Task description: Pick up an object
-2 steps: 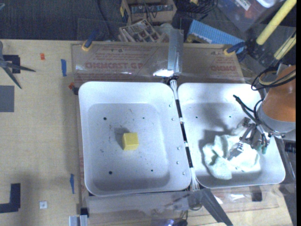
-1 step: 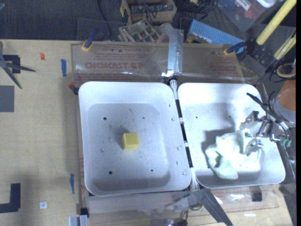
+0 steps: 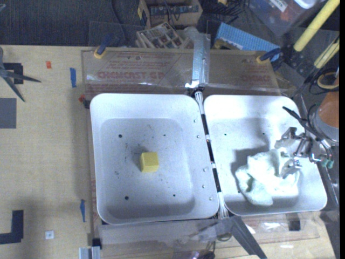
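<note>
- Left bin (image 3: pixel 108 117): yellow block (image 3: pixel 150 162) near the floor's centre, squarish, no clear long axis, edges slightly skewed to the bin walls; nothing beside it.
- Right bin (image 3: pixel 237 112): crumpled white cloth (image 3: pixel 264 179) at the near-right, long axis running left to right.
- Gripper (image 3: pixel 289 156) over the cloth's right part; finger spread cannot be told.

Matt white plastic bins (image 3: pixel 108 117), crumpled white cloth (image 3: pixel 264 179), pale wood bench (image 3: pixel 43 161).
</note>
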Controlling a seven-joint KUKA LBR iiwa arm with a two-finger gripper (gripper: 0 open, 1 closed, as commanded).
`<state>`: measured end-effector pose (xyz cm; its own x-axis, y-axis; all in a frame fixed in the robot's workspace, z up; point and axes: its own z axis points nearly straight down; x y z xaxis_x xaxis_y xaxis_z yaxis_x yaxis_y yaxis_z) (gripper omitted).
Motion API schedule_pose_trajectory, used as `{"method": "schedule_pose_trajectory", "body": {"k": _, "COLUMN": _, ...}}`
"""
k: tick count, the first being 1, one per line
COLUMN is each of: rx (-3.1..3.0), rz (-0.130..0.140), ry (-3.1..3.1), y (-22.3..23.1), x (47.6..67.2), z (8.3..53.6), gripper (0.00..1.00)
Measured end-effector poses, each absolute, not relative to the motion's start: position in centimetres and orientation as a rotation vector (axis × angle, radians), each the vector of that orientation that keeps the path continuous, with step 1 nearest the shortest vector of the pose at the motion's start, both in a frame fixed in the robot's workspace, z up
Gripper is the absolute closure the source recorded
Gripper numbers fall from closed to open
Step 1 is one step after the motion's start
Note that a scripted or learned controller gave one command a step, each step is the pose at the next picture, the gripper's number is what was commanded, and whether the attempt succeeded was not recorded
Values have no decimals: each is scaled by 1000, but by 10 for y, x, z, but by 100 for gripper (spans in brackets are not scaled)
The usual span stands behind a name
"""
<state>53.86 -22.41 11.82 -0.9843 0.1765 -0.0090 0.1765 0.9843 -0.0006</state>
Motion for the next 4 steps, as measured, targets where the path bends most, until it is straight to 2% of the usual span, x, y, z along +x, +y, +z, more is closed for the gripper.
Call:
{"method": "schedule_pose_trajectory", "body": {"k": 1, "rx": -50, "rz": 1, "ry": 3133, "y": -78, "x": 545, "z": 186, "gripper": 0}}
{"method": "schedule_pose_trajectory", "body": {"k": 2, "rx": 40, "rz": 2, "ry": 3137, "y": -72, "x": 522, "z": 186, "gripper": 0}}
{"method": "schedule_pose_trajectory", "body": {"k": 3, "rx": 41, "rz": 2, "ry": 3137, "y": -72, "x": 522, "z": 186, "gripper": 0}}
{"method": "schedule_pose_trajectory", "body": {"k": 4, "rx": -507, "rz": -1, "ry": 3093, "y": -124, "x": 539, "z": 159, "gripper": 0}}
